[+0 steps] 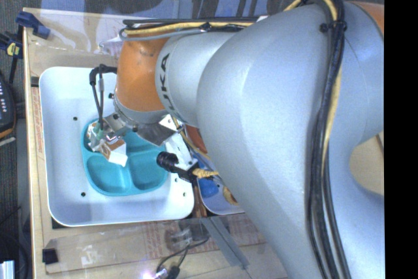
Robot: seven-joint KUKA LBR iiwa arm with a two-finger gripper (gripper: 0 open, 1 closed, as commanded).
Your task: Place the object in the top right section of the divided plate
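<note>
Dark ribbed flooring frames a wooden bench (130,242) bearing a shallow white bin (62,140), inside which sits a blue divided plate (127,176). Reaching in from the right, the bulky grey arm (281,121) bends down over the bin, its orange band (140,75) above the wrist and black letters reading "KU" running sideways beside that band, with black cables trailing along its shell. Its gripper (104,137) hangs low over the plate's upper left part beside a small white object (119,155) on the plate; whether the tool is parted, closed, or holding anything I cannot tell.
</note>
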